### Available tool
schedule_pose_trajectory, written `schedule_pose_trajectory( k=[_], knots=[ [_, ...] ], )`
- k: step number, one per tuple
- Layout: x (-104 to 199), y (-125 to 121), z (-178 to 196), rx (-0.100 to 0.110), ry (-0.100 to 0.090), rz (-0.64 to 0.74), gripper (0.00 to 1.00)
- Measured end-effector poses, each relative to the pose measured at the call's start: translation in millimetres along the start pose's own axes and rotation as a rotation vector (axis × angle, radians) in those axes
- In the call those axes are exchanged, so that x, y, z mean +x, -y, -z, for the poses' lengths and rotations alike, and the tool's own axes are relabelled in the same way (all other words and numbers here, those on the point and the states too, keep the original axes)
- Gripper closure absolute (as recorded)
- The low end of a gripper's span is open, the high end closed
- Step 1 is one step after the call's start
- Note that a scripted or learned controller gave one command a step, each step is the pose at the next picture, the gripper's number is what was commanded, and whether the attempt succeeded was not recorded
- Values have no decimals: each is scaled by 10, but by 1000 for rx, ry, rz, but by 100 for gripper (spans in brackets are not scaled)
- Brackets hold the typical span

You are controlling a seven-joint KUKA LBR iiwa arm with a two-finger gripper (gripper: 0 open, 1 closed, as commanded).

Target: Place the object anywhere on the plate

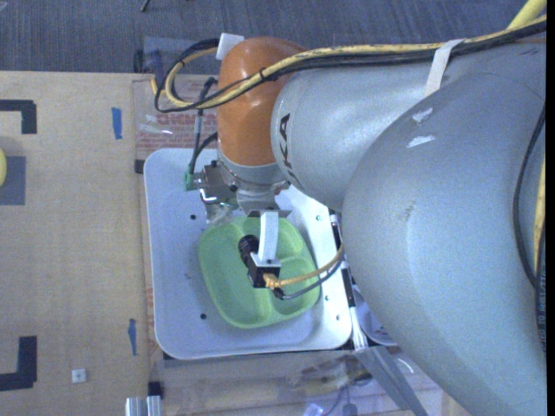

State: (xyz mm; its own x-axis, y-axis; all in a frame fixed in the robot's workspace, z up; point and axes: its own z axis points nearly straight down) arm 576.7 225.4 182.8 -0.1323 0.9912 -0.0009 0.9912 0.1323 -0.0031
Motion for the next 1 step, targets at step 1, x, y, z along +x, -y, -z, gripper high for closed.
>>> schedule_pose_trajectory(
  k=[1],
  knots=[
    [-72,256,58,-1,0,57,100]
  ],
)
